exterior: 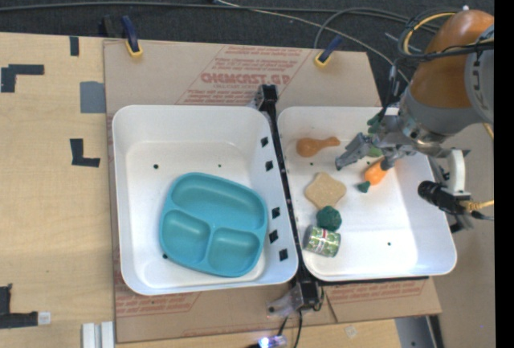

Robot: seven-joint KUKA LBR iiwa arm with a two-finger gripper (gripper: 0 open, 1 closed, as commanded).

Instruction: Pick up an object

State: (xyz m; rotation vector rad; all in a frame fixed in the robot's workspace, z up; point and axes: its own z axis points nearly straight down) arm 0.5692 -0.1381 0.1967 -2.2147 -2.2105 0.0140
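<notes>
**A:** Status? What's the risk from here?

**B:** Big stuff first. My arm [446, 73] reaches in over the right bin [434, 258]. The left bin [128, 202] has just a teal tray [213, 224], well apart from me, so no risk there.

**A:** And the right bin?

**B:** It's crowded on its left half. The bread slice [324, 190] is mid-bin, with the drumstick [316, 146] above it near the far wall. The can [322, 242] lies at the near-left, and the broccoli [328, 218] is touching or just beside the can.

**A:** Target?

**B:** Likely the carrot [375, 173]. It's in the right bin's upper middle, tilted, with its green end pointing toward the bread slice. My claw [365, 161] is right over it.

**A:** Claw open or closed?

**B:** Can't tell from this angle, because the wrist hides too much. I also can't tell if the carrot is inside the claw or only under it.

**A:** Failure modes?

**B:** There are three:
- The carrot is small, tapered and probably slick, so an off-centre close squirts it sideways.
- It lies at a slant, so if my claw isn't lined up across it, I pinch one end and it pivots out.
- If I come down too deep, I hit the bin floor.

The bread slice is near enough that a skidding carrot could end up against it.
</notes>
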